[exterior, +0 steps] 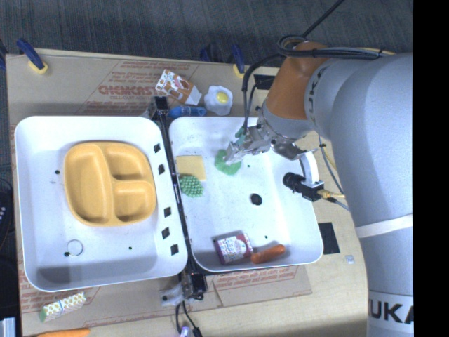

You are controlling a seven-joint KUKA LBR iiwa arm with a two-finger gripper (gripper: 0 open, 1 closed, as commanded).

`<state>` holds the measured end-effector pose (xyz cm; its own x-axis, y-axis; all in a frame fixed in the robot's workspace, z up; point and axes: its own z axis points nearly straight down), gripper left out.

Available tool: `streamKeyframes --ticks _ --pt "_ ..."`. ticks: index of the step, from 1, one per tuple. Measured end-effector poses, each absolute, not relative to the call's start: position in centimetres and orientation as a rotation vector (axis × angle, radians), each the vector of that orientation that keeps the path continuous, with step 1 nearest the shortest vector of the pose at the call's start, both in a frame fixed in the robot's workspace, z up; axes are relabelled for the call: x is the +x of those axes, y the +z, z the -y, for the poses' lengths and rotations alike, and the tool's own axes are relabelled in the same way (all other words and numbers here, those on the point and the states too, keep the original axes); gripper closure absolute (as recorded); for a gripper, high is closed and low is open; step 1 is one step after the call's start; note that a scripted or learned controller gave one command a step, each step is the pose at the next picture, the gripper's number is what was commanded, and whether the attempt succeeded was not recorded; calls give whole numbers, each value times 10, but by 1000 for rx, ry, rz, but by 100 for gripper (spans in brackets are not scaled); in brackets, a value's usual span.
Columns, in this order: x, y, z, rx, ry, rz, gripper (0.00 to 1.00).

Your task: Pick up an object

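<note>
Cardboard covers the table under both bins. My gripper [238,148] sits over the green toy [226,163] in the right bin [295,241]; I can't tell its state. It looks light, small; I'd pinch across its middle.

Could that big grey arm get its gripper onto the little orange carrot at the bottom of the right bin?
Probably yes. The carrot lies uncovered near the right bin's front wall, beside a dark red packet; nothing lies over it. The gripper is over a green item farther back.
</note>
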<state>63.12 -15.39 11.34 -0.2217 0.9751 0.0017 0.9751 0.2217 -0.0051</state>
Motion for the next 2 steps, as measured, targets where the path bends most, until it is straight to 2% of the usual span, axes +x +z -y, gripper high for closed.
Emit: streamKeyframes --ticks 1,2 --pt "631 113 154 -1957 5 2452 0" --pt "642 92 140 -2269 2 2173 0"
